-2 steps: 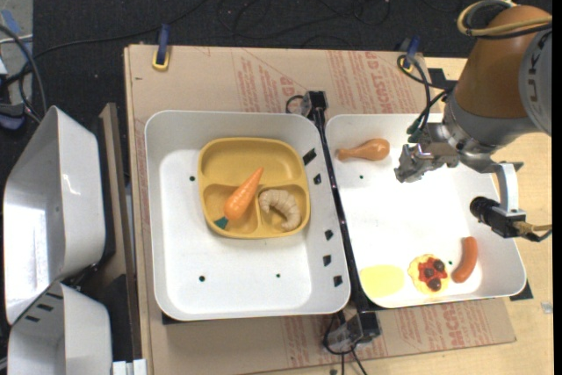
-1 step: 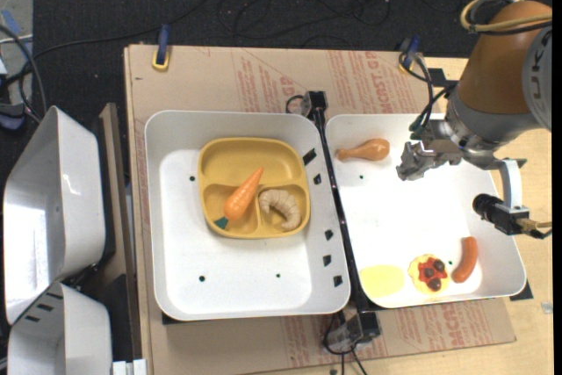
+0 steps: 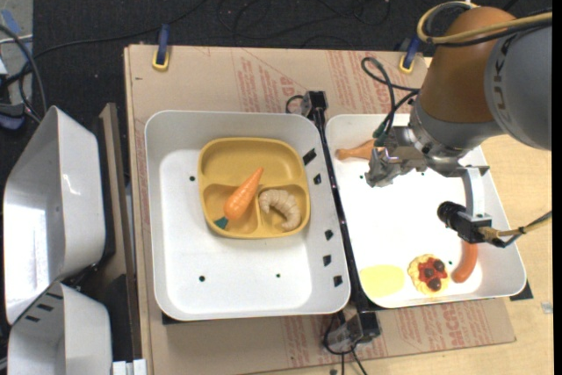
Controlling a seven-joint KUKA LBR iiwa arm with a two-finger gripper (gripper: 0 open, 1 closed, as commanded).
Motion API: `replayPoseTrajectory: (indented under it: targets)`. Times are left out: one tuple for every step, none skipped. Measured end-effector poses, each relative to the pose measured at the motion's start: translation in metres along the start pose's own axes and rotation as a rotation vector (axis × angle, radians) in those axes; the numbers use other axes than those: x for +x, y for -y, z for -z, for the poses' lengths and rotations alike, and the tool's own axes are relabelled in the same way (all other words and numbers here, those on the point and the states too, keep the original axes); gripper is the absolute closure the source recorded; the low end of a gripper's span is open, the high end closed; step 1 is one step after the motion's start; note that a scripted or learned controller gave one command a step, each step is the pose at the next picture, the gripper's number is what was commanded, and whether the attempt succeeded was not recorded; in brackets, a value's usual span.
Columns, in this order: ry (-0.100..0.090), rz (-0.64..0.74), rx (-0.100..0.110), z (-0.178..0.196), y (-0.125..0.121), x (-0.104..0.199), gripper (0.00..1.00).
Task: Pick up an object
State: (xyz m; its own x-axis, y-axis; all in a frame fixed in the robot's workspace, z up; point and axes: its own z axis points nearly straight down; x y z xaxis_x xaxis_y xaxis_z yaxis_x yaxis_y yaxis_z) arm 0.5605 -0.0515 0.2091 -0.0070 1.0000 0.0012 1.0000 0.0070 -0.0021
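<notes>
I see the end effector (image 3: 379,169) at the right bin's (image 3: 399,215) eleven o'clock, near a drumstick (image 3: 355,152). I cannot tell its state.

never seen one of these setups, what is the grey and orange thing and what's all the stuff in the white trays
It is a robot arm, seen by one camera fixed above the bench and looking down at a slant. Its end effector hangs over the right bin.

The left bin holds a yellow divided plate with a toy carrot and a toy shrimp. In the right bin lie an orange piece near the end effector, a yellow disc, a small toy pizza and a toy sausage. I cannot see anything held.
</notes>
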Motion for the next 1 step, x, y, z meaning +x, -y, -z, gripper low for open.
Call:
replayPoseTrajectory:
  targets:
    - [0.001, 0.0, -0.003, 0.0107, -0.0076, 0.0519, 1.0]
